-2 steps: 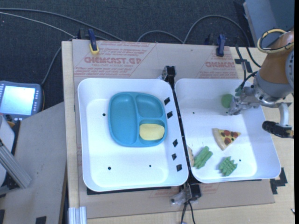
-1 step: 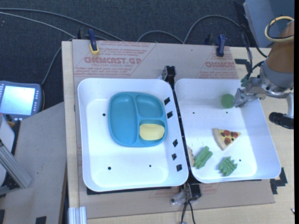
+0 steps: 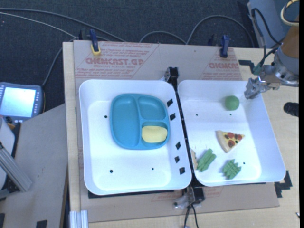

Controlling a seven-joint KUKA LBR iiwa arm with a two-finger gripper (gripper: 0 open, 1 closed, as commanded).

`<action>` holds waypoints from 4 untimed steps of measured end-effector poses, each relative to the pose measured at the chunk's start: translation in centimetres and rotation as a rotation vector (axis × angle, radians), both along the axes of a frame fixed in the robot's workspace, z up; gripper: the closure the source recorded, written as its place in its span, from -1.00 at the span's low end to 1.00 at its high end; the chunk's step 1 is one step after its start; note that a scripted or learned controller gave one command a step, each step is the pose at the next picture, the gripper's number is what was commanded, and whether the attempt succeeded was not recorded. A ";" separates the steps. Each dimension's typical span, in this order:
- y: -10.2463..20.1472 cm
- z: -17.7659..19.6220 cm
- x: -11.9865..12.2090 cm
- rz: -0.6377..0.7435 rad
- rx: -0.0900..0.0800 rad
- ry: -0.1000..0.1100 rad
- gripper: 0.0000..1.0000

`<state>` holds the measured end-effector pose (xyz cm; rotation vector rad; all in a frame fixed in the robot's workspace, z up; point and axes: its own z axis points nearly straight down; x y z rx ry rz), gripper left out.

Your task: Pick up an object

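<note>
The right bin [image 3: 266,127] holds a green ball [image 3: 232,102] at its back, a pizza slice [image 3: 230,139] in the middle, and two green toy vegetables [image 3: 206,159] [image 3: 231,168] near the front. In the left bin [image 3: 95,165] a blue divided plate [image 3: 130,122] carries a yellow lump [image 3: 154,134] in its lower right compartment. My gripper [image 3: 252,88] hovers at the right bin's back right rim, a little right of and above the green ball, with nothing seen between its fingers.
Blue clamps [image 3: 95,45] [image 3: 224,46] pin the brown board at the back. A black divider strip [image 3: 175,122] runs between the bins. Cables trail behind the bench, and a small screen [image 3: 19,101] sits at the left.
</note>
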<state>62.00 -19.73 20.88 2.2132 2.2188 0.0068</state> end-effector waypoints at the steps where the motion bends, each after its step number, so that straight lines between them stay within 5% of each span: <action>1: -0.8 6.0 0.6 -0.001 0.000 0.002 1.00; 2: -0.7 6.6 0.7 -0.001 0.001 0.005 1.00; 4: 9.8 5.9 -2.9 0.002 0.005 0.012 1.00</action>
